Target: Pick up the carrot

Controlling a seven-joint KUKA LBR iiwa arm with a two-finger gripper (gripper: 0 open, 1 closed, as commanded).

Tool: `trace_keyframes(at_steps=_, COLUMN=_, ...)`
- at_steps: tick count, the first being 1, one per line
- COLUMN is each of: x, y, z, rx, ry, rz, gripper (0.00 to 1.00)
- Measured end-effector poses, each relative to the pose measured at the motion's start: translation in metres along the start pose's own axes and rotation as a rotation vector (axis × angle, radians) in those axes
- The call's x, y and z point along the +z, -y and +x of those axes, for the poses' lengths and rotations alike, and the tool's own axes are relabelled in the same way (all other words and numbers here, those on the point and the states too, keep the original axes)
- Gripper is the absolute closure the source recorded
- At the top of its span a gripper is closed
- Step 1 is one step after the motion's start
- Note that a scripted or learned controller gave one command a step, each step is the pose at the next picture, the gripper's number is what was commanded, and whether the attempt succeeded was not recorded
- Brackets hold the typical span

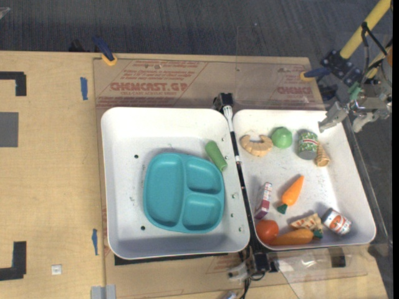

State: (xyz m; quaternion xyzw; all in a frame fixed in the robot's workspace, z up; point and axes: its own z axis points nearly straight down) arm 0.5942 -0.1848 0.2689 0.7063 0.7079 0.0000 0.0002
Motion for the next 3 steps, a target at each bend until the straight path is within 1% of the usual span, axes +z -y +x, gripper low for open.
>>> trace_keyframes(at_steps=1, x=0.173, y=0.067, z=0.032, rx=-0.080, ry=0.000, rz=-0.004, gripper=0.00)
trace_keyframes(at_steps=2, x=0.164, y=0.066, z=0.031, rx=-0.079, ry=0.001, rz=-0.006, gripper=1.00)
trace_keyframes(at_steps=3, x=0.046, y=0.031, z=0.098, rx=-0.055, ry=-0.001, rz=-0.015, gripper=1.00)
